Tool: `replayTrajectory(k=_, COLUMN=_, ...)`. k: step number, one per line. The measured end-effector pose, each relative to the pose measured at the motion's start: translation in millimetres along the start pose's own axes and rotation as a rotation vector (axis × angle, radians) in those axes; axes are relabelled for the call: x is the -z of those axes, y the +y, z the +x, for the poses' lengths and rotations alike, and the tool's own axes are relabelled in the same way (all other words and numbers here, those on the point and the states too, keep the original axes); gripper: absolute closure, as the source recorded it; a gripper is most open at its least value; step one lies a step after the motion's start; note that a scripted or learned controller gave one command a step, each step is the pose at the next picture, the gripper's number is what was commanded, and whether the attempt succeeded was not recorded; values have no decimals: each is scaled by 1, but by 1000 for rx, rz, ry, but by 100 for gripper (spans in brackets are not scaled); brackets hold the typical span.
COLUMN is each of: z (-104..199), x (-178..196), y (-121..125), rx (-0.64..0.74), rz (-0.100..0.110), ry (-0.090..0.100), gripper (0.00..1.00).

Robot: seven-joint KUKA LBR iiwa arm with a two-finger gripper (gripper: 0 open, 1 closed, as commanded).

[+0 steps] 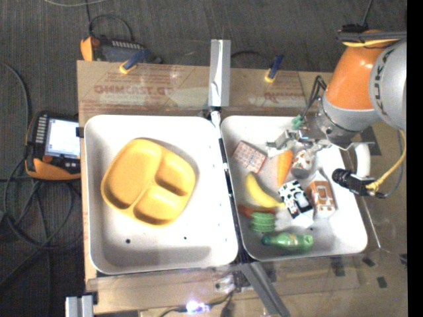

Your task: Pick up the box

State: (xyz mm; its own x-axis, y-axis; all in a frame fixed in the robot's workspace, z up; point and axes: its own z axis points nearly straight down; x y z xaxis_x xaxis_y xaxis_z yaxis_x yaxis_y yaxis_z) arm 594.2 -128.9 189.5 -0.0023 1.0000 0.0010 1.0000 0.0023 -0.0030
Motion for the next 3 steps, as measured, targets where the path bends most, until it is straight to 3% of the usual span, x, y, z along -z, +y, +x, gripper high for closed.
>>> replayTrajectory(k=1, z=34, x=-96, y=43, rx=151, rz=-15, ry=-3, gripper=0)
replayTrajectory(k=2, z=30, x=-85, y=44, rx=145, rz=-19, ry=-9, gripper=100)
replayTrajectory(k=3, z=32, x=-86, y=44, rx=148, rz=-18, ry=-6, gripper=0)
